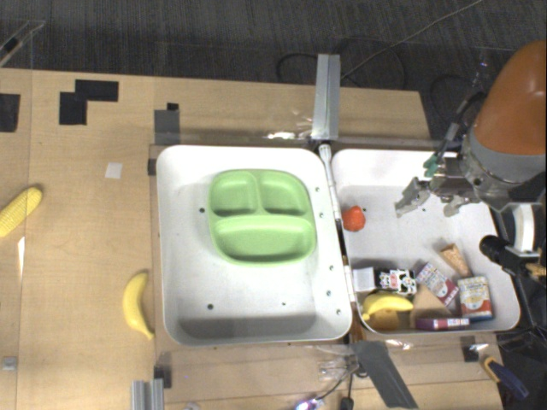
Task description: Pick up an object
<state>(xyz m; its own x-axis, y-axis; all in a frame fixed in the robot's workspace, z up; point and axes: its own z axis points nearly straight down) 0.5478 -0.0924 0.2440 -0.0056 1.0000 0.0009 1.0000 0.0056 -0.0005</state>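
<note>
The arm (511, 135) enters near the right bin (376, 173) as a rounded orange dome above a grey collar. Below the collar sits a darker wrist block with small green and white specks on its side. The gripper (416, 196) is pale grey metal, thin and angular. A black cable loops beside the arm.

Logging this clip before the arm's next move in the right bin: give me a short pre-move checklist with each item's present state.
1. Pincer positioned over the right bin: ok.
2. Pincer carrying nothing: ok, nothing seen between its tips.
3. Candidate in easy reach: ok, small orange-red ball lies apart from the rest, near the bin's left wall.
4. Pincer lined up over the ball: not ok, it sits off to its right.
5. Front-edge items separated enough for a clean pick: not ok, they are crowded together.
6. Pincer height above bin floor: cannot tell.
</note>
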